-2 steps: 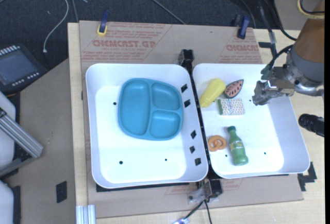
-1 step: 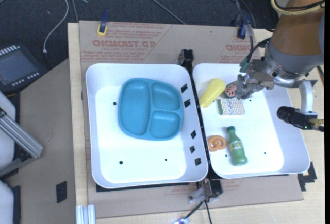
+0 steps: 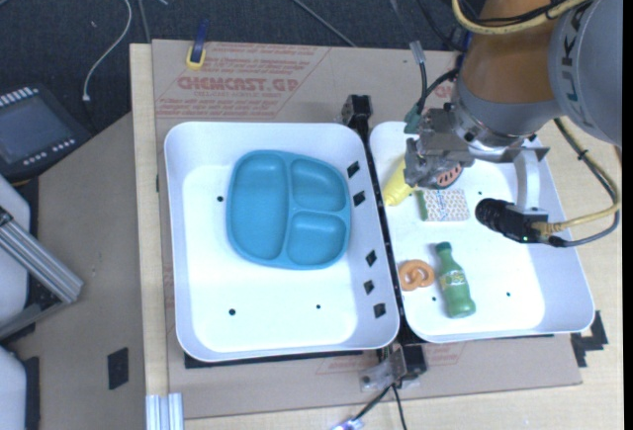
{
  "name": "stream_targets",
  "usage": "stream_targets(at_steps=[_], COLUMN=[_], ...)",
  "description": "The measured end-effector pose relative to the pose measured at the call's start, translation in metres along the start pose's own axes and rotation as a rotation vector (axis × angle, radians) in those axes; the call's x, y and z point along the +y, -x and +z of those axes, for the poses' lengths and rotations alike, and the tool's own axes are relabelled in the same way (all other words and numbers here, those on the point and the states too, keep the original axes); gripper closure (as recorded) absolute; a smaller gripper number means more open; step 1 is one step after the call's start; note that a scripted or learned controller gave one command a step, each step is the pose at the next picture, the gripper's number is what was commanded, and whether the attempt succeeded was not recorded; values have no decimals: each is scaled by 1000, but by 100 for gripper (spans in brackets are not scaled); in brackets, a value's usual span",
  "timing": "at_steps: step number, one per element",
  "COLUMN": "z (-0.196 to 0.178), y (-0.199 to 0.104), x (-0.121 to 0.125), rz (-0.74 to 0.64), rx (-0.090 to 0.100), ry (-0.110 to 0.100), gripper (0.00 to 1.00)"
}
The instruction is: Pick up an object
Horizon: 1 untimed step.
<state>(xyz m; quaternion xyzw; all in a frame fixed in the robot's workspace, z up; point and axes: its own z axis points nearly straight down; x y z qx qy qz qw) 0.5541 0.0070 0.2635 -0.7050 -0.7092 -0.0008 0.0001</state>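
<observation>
Blue and three-sectioned, a divided plate lies in the left bin at centre frame. We see the arm reaching in from the upper right, its gripper low over the top left of the right bin; whether it grips anything we cannot tell. Just left of it lies a yellow object, below it a patterned packet. Toward the lower centre, a green bottle lies beside an orange ring.
</observation>
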Motion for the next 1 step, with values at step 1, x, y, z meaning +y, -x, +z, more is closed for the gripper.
stream_targets(at_steps=[1], z=[3], y=[-56], x=[15], rz=[0], rx=[1], ry=[1], gripper=[100])
